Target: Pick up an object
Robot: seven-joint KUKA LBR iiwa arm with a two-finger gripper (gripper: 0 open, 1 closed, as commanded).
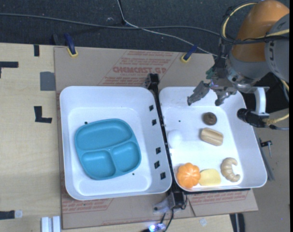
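Within the right bin [243, 144], five small food items lie loose on the white floor. Item one: a dark brown round piece [210, 118], lying nearest the end effector [208, 96], just below and slightly right of its fingertips, apart from them. Item two: a tan oblong roll [211, 136], directly below the brown piece. Item three: a pale curved croissant shape [230, 169], near the bin's lower right corner. Item four: a yellow block [210, 177], touching item five, an orange ribbed pumpkin-like fruit [188, 175], both against the bin's lower rim. A faint white rounded object [175, 139] sits near the bin's left wall; its kind cannot be told.

End effector: two dark fingers spread apart, nothing between them, poised over the upper part of the right bin.

Left bin [69, 100]: one blue three-compartment tray [108, 148], set at a slant.

Both bins rest on a cardboard sheet [112, 64] on the desk [16, 129]; red print reads roughly "CHEMCAST", remaining lettering too small to read.
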